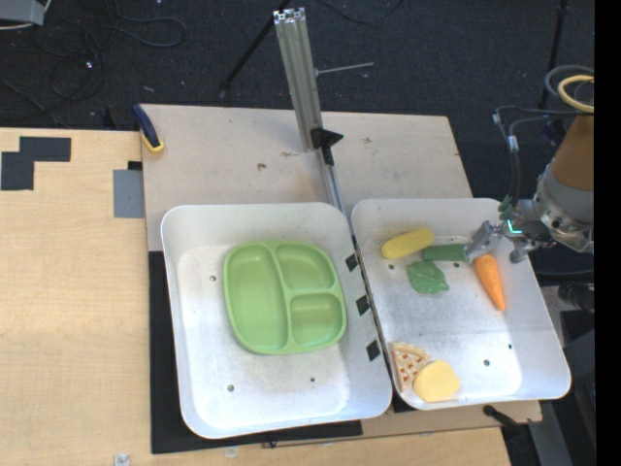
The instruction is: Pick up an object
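The right bin (524,367) holds several toy foods. An orange carrot (490,282) lies near its right wall. A yellow corn-like piece (408,243) and a green leafy piece (427,278) with a dark green stem (444,252) lie at the bin's far side. A waffle-patterned slice (408,362) and a yellow round piece (437,381) sit at the near left corner. My gripper (503,245) hangs over the bin's far right part, just above the carrot's upper end. Its fingers (482,240) stand apart and open, with nothing gripped between them.
The left bin (194,377) holds a light green divided plate (284,296). A metal post (299,76) rises behind the two bins. A wooden table surface (68,289) lies to the left. The arm comes in from the right edge.
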